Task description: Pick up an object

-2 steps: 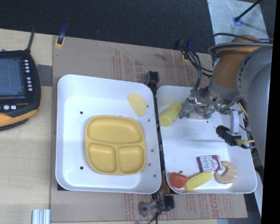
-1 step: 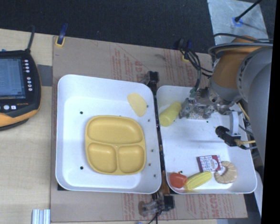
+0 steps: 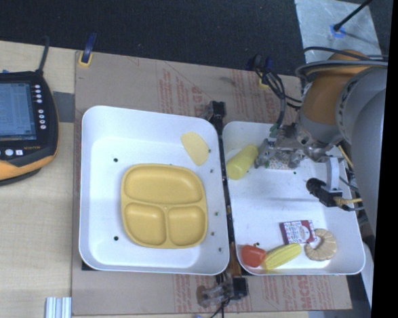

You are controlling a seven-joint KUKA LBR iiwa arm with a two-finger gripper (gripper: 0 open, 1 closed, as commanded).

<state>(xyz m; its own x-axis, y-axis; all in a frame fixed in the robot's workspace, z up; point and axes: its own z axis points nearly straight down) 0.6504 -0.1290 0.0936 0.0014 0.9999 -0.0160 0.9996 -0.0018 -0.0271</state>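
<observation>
My gripper [image 3: 278, 158] hangs low over the back of the right bin [image 3: 277, 201]. Just to its left a yellow cylinder [image 3: 241, 161] leans on that bin's left wall, close to the gripper. Along the front of the right bin lie a red piece [image 3: 252, 255], a yellow corn cob [image 3: 282, 254], a red and white packet [image 3: 297, 231] and a tan ring-shaped biscuit [image 3: 321, 245]. All of these sit well in front of the gripper.
The left bin [image 3: 99, 182] holds a yellow divided plate [image 3: 163, 205] and a pale yellow flat piece [image 3: 195, 148] at its back right. A tablet controller [image 3: 14, 125] lies at the far left of the bench. Cables [image 3: 269, 75] run behind the right bin.
</observation>
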